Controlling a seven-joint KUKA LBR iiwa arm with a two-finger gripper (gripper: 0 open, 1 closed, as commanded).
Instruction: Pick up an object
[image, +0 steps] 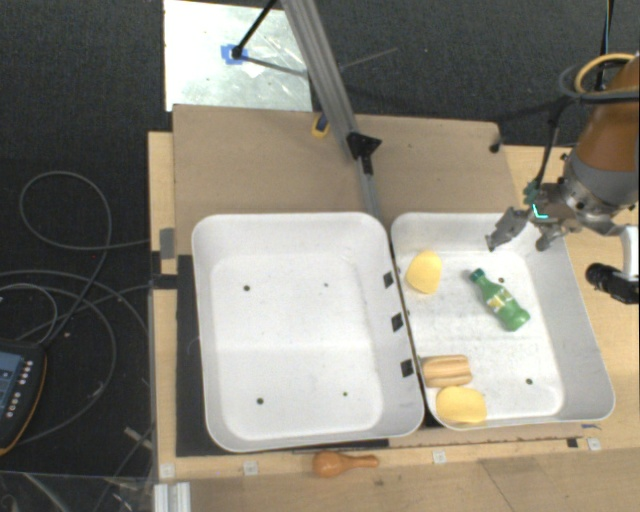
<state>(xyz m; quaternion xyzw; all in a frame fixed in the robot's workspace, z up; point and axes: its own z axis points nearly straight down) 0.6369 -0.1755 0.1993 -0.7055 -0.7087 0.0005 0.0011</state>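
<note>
even, fairly bright light from above; soft, faint shadows. the white bins (300, 330) left of and below the end effector (524, 233) look washed out, with mild glare. the picture is slightly soft and grainy; the dark floor (80, 100) loses detail.

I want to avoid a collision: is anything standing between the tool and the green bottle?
Nothing visible does. The tool is above the right bin's far corner, and only bare bin floor separates it from the green bottle.
</note>
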